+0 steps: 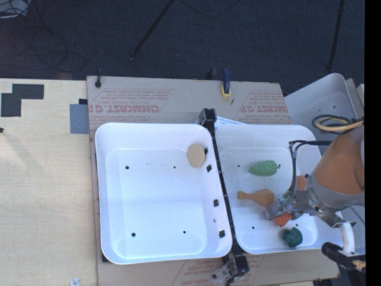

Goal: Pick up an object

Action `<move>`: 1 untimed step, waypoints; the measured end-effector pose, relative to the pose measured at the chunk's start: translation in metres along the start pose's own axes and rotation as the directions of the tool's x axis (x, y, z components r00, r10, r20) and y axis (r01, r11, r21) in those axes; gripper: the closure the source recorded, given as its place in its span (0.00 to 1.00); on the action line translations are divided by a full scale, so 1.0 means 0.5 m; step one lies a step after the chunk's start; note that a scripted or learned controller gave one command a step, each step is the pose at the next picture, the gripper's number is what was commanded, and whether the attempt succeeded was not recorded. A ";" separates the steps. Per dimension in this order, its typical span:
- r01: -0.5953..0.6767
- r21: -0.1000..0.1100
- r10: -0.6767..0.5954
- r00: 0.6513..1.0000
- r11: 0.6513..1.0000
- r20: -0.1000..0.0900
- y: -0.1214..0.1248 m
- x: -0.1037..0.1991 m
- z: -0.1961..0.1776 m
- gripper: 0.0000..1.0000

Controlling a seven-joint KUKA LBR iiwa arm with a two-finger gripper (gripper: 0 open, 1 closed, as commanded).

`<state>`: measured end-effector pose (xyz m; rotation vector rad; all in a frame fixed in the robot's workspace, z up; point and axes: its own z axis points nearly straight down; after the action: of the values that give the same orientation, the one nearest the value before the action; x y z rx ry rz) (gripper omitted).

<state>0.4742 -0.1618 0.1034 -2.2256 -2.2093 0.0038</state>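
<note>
Gripper (pixel 281 211) low in the right bin (pixel 250 240), fingers pressed onto a small orange-red piece (pixel 283 220). Beside that piece: 1 tan drumstick-shaped toy (pixel 258 196), 1 dark green lump (pixel 292 237). Farther off, 1 pale green oval (pixel 263 168) and 1 tan disc (pixel 196 155) in the left bin (pixel 119 243).

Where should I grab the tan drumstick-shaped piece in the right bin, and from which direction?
Take the tan drumstick-shaped piece across its narrow neck on the left, coming straight down. It lies flat, with open floor around the thin end, while the pincer and an orange object crowd its rounded end.
</note>
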 end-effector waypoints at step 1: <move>-0.007 0.002 0.007 1.000 1.000 0.000 -0.002 -0.003 -0.018 1.00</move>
<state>0.4735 -0.1634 0.1126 -2.2321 -2.2005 0.0051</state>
